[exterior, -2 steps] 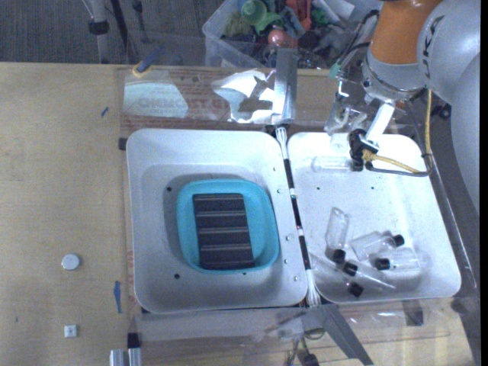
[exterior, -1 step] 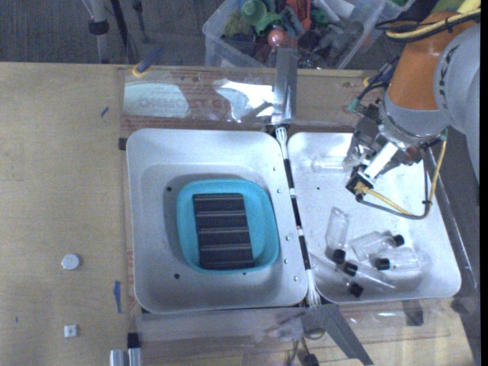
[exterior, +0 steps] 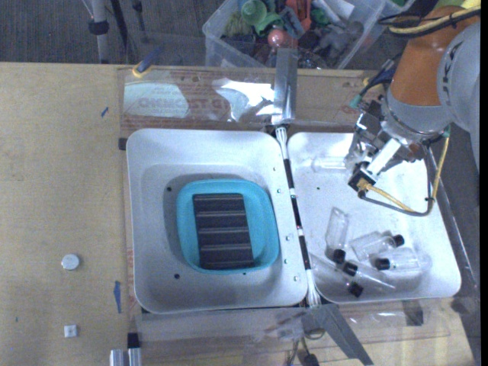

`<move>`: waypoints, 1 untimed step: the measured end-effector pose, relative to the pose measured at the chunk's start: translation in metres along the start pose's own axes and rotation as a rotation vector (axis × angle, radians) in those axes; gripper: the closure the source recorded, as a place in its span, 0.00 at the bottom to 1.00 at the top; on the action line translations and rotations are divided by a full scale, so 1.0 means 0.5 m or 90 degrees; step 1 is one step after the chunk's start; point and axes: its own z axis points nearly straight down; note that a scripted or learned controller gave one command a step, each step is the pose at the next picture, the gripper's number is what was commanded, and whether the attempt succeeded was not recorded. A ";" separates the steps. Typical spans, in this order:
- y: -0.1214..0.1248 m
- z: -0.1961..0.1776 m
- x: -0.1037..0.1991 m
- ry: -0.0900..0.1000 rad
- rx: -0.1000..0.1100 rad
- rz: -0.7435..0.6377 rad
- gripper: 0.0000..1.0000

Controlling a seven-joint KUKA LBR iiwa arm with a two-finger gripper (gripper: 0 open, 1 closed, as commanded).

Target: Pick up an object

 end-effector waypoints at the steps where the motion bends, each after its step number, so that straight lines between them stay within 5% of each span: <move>1: -0.009 -0.012 0.152 0.000 -0.003 0.021 1.00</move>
